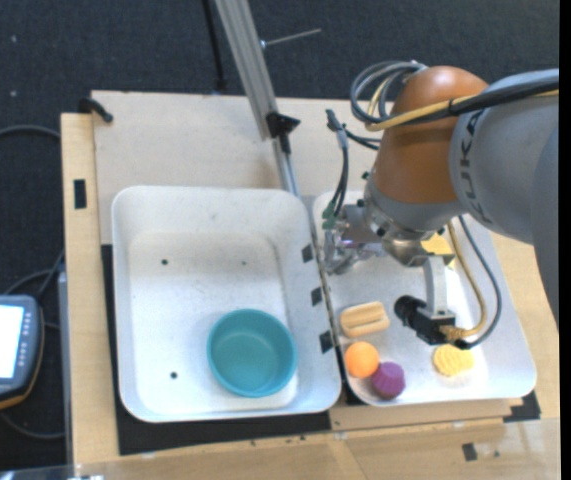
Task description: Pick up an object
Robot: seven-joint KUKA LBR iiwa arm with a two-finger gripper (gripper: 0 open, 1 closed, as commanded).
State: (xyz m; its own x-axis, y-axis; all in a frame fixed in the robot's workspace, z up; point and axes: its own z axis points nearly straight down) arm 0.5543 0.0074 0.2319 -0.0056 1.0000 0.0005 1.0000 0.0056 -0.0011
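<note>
Dark floor surrounds the bench (165, 138) and its two white bins. The likeliest target, I judge, is the tan bun (363, 318), lying flat by the left edge of the right bin (510, 358), just frontward of the gripper (337, 248). The gripper hangs over that bin's left wall. Whether it is released or clenched cannot be told.

Descending so near the wall, it may strike the rim, or land beside the bun and close on air. The orange ball (362, 359), just in front of the bun and touching a purple ball (390, 378), could roll if nudged.

The bun looks smooth, oblong and ridged, probably a light toy. A yellow piece (453, 361) sits near the front right corner. A teal bowl (252, 352) stands at the left bin's (145, 228) front.
</note>
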